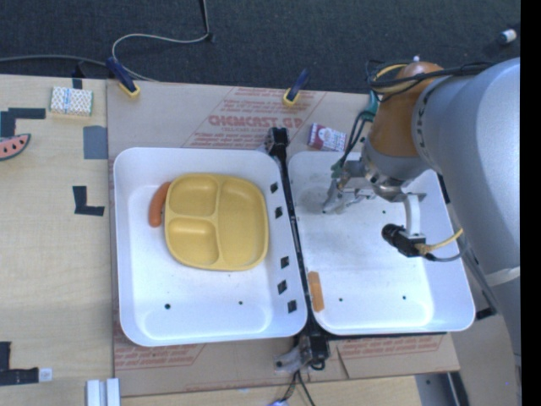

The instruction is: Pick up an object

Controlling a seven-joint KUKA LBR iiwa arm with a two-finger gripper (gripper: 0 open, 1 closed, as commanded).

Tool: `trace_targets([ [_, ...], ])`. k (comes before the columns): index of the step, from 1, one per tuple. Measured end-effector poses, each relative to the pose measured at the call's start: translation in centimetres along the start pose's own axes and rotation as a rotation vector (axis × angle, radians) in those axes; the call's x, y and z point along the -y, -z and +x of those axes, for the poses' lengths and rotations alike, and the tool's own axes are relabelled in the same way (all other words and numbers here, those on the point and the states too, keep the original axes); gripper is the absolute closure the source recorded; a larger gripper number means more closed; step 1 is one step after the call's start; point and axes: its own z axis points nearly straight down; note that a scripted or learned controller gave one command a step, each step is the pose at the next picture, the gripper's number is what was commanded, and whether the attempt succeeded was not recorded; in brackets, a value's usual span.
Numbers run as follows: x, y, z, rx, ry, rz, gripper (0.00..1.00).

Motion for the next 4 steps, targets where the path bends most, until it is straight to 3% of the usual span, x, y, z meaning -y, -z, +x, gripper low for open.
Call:
trace_targets([
  [2,0.0,1.8,0.2,-0.002,0.002,0.002,1.0],
  [3,0.1,1.8,0.1,-0.002,0.002,0.003,0.0],
  [4,0.1,2.7,0.3,-0.004,0.003,0.004,1.0],
])
